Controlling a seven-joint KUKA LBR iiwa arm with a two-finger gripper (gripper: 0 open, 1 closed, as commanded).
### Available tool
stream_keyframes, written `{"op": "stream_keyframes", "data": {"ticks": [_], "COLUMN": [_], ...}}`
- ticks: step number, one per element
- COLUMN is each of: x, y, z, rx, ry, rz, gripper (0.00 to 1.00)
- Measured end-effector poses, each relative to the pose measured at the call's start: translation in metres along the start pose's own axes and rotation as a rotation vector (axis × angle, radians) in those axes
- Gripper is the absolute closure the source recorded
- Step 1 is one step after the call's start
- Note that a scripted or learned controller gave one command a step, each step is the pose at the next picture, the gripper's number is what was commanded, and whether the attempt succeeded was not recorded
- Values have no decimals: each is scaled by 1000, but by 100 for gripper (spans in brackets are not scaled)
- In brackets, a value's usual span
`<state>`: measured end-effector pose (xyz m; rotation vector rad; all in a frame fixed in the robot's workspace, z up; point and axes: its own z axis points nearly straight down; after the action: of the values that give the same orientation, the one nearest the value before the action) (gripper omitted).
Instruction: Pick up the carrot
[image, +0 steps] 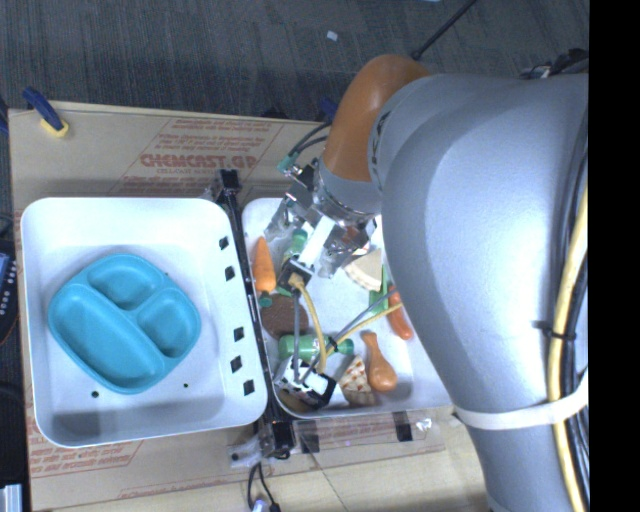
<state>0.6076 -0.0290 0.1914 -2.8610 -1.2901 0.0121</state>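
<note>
So the right bin (253, 214) is basically my reference for everything here. The carrot (263, 268) is lying inside it, right up against its left wall, roughly in the upper half, pointing more or less along that wall. The gripper (305, 245) is down over the upper-middle part of the same bin, just to the right of the carrot. It looks close to it but apart, and nothing is visibly held. Honestly I can't tell if it's open or closed, there's too much hardware bunched up there. The big grey arm (480, 250) covers most of the right bin's right side. Lower down in the bin there's a brown drumstick (378, 364) toward the bottom right. An orange-red sausage thing (399, 320) sits just above that, and something green (298, 345) is near the bottom middle. A dark brown piece (279, 315) sits by the left wall below the carrot. Touching the right bin's left side is the left bin (40, 260), with a blue divided plate (122, 320) in it.
</note>
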Motion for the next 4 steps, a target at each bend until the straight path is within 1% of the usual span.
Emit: {"op": "stream_keyframes", "data": {"ticks": [1,2,3,4], "x": [10,-2,-15,-1], "y": [-11,-11,-19,36], "z": [1,1,2,0], "rx": [7,8,17,2], "ry": [0,-4,-10,2], "rz": [-69,-46,209,543], "gripper": [0,0,0,0]}}
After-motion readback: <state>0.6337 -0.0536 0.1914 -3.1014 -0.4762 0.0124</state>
